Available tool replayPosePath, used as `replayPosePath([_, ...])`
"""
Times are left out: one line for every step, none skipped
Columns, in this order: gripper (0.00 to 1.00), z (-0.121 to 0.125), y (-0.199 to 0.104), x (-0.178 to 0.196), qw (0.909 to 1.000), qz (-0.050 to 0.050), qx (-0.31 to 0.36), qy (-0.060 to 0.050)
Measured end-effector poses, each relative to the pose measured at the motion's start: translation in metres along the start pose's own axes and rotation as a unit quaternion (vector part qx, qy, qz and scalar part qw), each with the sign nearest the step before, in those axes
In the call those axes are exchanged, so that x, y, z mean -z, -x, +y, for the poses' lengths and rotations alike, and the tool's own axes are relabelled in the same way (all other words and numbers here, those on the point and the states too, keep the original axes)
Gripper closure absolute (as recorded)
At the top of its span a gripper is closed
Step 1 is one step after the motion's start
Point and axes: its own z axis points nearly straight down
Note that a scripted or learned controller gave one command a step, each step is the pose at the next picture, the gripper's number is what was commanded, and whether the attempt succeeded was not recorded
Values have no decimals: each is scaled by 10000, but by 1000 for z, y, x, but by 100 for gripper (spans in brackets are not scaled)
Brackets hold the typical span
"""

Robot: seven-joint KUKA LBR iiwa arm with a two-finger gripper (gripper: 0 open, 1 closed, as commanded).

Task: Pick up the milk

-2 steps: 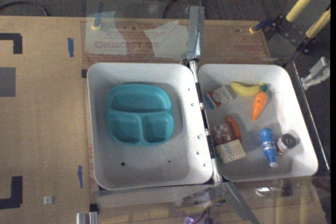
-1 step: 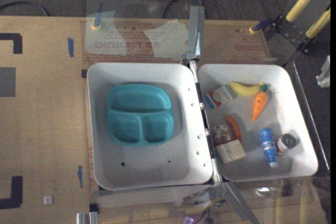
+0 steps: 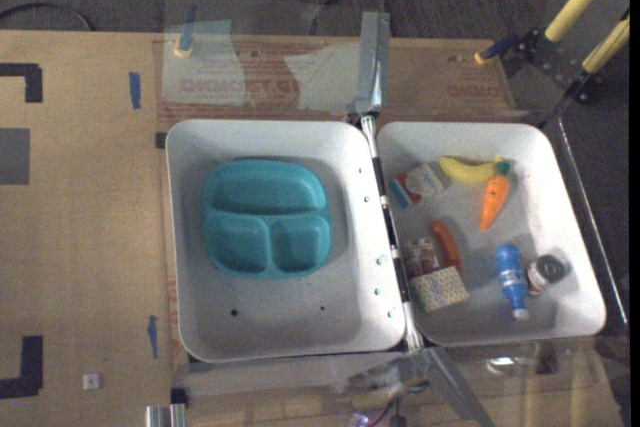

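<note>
The milk [image 3: 420,182] is a small white carton with a red end. It lies on its side in the upper left part of the right bin [image 3: 575,245], close to the divider between the bins. A yellow banana [image 3: 470,169] lies just to its right, almost touching it.
The right bin also holds an orange carrot [image 3: 494,201], a red sausage [image 3: 446,243], a blue bottle [image 3: 511,280], a dark can [image 3: 548,269], a patterned box [image 3: 438,288] and a small brown packet [image 3: 420,258]. A teal divided tray [image 3: 266,217] sits in the left bin [image 3: 190,245].
</note>
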Motion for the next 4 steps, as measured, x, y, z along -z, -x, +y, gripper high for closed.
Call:
replayPosePath([100, 1, 13, 0, 9997, 0, -242, 1])
replayPosePath([100, 0, 14, 0, 9948, 1, -1016, -1])
replayPosePath([100, 0, -45, 0, 9986, 16, -520, -25])
replayPosePath([100, 0, 12, 0, 9848, 0, -1739, -7])
